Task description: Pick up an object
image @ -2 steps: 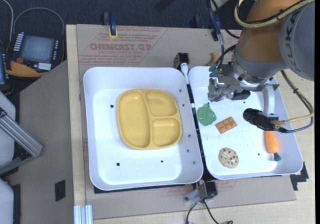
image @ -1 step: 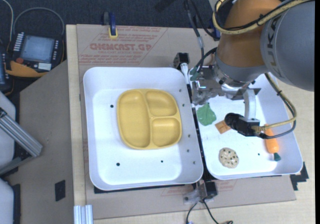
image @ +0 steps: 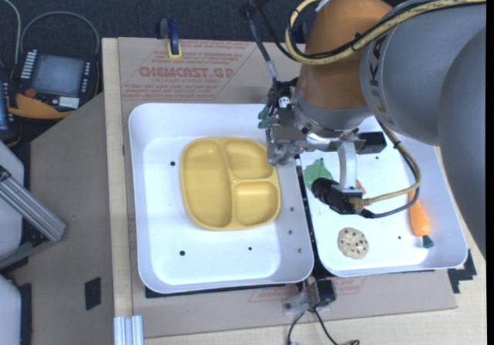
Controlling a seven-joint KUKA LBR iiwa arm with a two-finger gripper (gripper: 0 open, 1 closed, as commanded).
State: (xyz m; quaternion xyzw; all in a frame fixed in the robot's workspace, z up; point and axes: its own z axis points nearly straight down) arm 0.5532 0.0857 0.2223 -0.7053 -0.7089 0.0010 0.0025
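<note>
A yellow divided plate [image: 228, 181] lies in the left white bin [image: 154, 220]. In the right white bin [image: 386, 258] are a green piece [image: 316, 174], a round speckled cookie [image: 353, 243] and an orange carrot [image: 419, 220]. My gripper [image: 280, 147] hangs below the orange-banded wrist, low over the wall between the two bins. It is at the plate's upper right edge and just left of the green piece. The arm's body hides much of the right bin's back part.
A black cable part [image: 333, 197] with a yellowish lead trails from the arm across the right bin near the green piece. A cardboard sheet [image: 193, 65] lies under the bins. A handheld controller [image: 54, 77] sits at the far left.
</note>
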